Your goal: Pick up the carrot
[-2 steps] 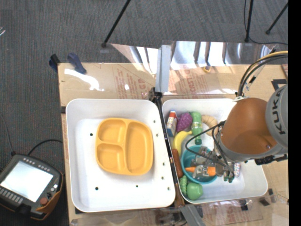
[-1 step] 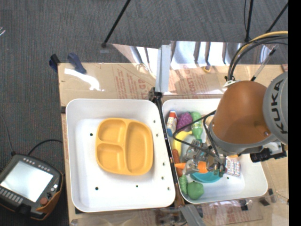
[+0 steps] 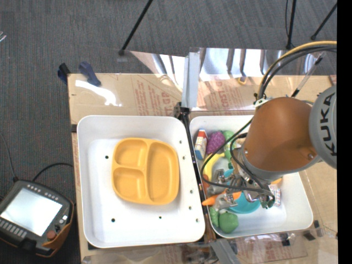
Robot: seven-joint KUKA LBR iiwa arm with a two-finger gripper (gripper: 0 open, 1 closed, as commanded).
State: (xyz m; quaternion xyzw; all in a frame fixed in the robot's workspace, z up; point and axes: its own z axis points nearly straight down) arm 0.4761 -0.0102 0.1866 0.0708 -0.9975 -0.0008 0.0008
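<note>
The carrot (image 3: 213, 199) is a thin orange piece lying at the left side of the right bin (image 3: 297, 213), its tip pointing toward the bin's left wall. My gripper (image 3: 230, 190) hangs low right over the carrot's thicker end, under the orange wrist band (image 3: 278, 139). The wrist hides much of the gripper and the carrot's right end. I cannot make out whether the carrot is touched or gripped.
Around the carrot lie a green toy (image 3: 228, 221), a blue bowl (image 3: 246, 205), a yellow banana (image 3: 212, 166), purple grapes (image 3: 216, 142) and a small bottle (image 3: 200, 143). The left bin (image 3: 96, 142) holds a yellow divided plate (image 3: 146, 170).
</note>
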